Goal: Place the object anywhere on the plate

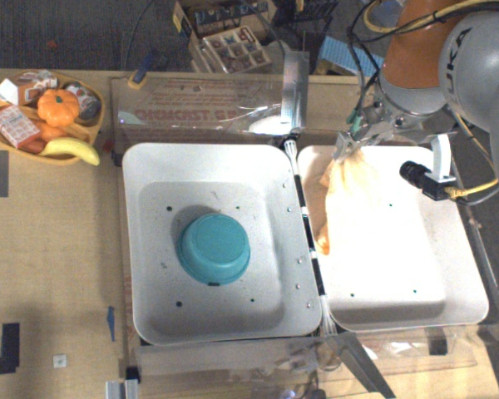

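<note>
A round teal plate (214, 248) lies in the middle of the left white bin (150, 173). In the right white bin (416, 256), a soft, pale orange object (343, 191) like a cloth hangs blurred along the bin's left wall. Its top corner is pinched between the fingers of my gripper (348, 145). Its lower end trails down to the bin's left edge near the divider. The gripper is over the back left corner of the right bin, to the right of the plate and further back.
A yellow bowl (41, 123) with toy fruit and small boxes sits on the bench at the far left. Clear plastic sheeting (208, 110) and a metal post (293, 90) stand behind the bins. A black fitting (420, 179) on a cable hangs over the right bin.
</note>
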Tool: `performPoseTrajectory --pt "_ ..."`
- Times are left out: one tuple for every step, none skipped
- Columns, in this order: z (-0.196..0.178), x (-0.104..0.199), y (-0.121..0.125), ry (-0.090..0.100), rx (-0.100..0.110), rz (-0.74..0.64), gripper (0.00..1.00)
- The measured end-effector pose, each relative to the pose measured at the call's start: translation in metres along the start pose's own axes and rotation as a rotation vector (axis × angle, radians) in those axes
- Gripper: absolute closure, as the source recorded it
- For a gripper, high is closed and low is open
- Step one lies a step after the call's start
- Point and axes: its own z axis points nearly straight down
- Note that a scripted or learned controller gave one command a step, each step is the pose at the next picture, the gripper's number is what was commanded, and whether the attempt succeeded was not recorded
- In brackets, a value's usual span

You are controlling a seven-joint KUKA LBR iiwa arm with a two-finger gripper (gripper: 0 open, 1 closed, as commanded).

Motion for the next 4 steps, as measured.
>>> performPoseTrajectory --pt "-0.027 0.000 0.001 -0.002 -0.004 -0.002 1.00" --pt "-0.027 0.061 0.007 0.002 -0.001 -0.405 1.00" --pt "-0.037 0.114 0.007 0.001 -0.003 -0.805 1.00" --pt "-0.028 0.156 0.005 0.001 -0.005 -1.200 1.00"
